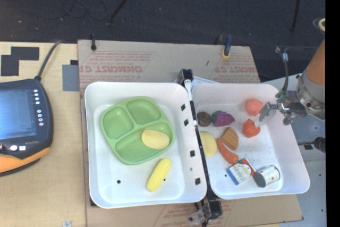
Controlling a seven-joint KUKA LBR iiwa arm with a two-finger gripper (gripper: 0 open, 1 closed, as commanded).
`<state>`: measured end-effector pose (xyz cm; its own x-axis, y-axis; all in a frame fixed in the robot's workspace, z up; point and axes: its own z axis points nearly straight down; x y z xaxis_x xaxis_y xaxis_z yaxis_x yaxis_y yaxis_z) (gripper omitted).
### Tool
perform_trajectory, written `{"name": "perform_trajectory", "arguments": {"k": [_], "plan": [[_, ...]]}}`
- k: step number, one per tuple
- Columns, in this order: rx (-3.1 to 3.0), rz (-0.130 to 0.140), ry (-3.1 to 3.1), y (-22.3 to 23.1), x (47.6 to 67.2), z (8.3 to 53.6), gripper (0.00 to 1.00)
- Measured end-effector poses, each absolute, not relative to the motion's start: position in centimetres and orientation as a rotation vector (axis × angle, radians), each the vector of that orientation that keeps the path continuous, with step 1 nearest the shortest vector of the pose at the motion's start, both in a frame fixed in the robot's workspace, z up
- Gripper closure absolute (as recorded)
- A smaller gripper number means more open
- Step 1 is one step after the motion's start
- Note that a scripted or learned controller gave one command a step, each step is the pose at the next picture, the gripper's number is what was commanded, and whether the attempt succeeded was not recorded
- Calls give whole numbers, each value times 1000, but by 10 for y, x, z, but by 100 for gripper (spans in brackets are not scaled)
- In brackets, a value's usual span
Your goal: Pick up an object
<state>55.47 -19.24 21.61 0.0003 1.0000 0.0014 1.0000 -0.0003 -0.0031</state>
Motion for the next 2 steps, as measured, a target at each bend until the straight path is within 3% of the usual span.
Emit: {"name": "perform_trajectory", "arguments": {"k": [1,2], "plan": [[-2214,5,-2223,-209,618,96,0],[-2224,1,-2218,-201,597,88,0]]}}
